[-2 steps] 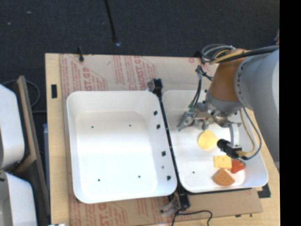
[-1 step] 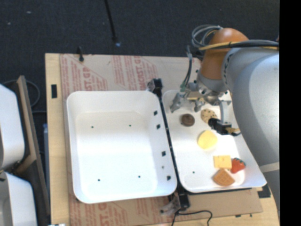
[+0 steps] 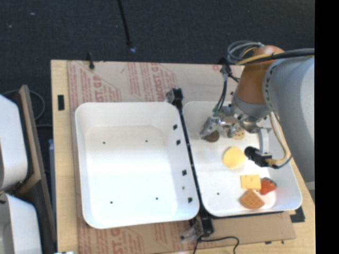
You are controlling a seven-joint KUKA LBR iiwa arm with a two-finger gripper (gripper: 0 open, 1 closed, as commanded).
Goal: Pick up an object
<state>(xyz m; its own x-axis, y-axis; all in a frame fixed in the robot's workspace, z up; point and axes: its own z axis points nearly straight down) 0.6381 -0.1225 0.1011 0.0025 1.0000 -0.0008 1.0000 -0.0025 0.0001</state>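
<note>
Beneath the gripper sits a brown object; perhaps touching, and whether the fingers are spread I cannot tell. Yellow ball lies nearby.

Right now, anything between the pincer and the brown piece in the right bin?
Nothing visible. The pincer sits right over the brown piece; the yellow round one lies apart, nearer the front.

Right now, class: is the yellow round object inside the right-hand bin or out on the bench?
Inside. The yellow round object lies on the right-hand bin floor, within its rim.
</note>
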